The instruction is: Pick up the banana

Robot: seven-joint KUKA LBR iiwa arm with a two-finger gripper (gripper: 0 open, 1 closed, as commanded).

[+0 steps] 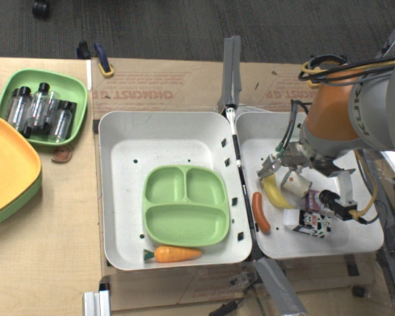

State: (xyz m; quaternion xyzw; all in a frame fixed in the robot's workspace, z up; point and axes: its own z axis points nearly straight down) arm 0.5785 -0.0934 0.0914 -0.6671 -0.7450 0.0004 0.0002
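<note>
The banana point(275, 193) is short and yellow and lies in the right bin point(362, 239), near its left wall. My gripper point(280, 172) hangs just above the banana's upper end, at the foot of the grey arm with the orange band point(332, 117). Its fingers point(269, 167) stand open, and nothing shows between them. The banana rests on the bin floor.
A red sausage point(261, 212) lies left of the banana. A white block point(296, 184) and a purple-and-white box point(314, 221) lie to its right. The left bin point(118, 143) holds a green divided plate point(185, 206) and a carrot point(178, 254). A green tray of bottles point(43, 107) and yellow plates point(6, 170) sit far left.
</note>
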